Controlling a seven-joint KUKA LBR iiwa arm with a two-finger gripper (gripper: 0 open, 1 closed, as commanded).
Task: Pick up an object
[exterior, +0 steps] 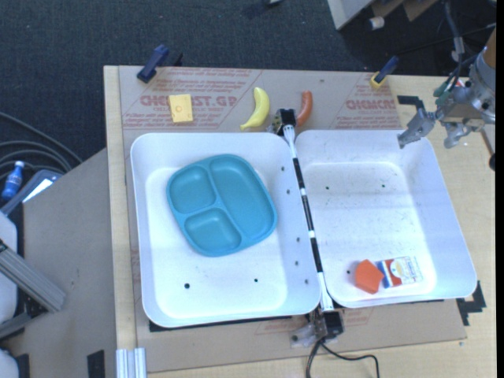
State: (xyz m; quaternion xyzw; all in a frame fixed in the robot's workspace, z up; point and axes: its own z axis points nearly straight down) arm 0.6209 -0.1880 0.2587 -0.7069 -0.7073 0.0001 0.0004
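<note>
Nearest the front edge of the bench [236, 351] a cable runs off from the clamp where the two bins meet; just behind it, in the near corner of the right bin [441, 211], lies an orange block [367, 276], touching a small flat carton [399, 271] printed in white, blue and orange, the block to the carton's left; the rest of that bin's floor shows only dark specks.

The left bin [150, 235] holds a blue divided plate [221, 204] with three compartments, lying flat and turned at a slant, nearer the far side of the bin than the near one; nothing sits in its compartments.

Beyond the bins, on the brown board with red lettering, a yellow square piece [180, 109] lies to the left; a yellow banana [257, 109] and an orange-red sausage-shaped toy [304, 107] lie near the far end of the seam between the bins, the banana on the left, the two apart from each other; a blue clip [153, 62] and a yellow-and-blue clip [383, 72] grip the far edge of the board.

At the far right the gripper [431, 129] hangs over the far right corner of the right bin, well apart from the block and carton; two grey fingers [411, 134] point down and spread apart, with nothing between them and nothing touched; how wide the gap is I can't judge closely from this slant.
</note>
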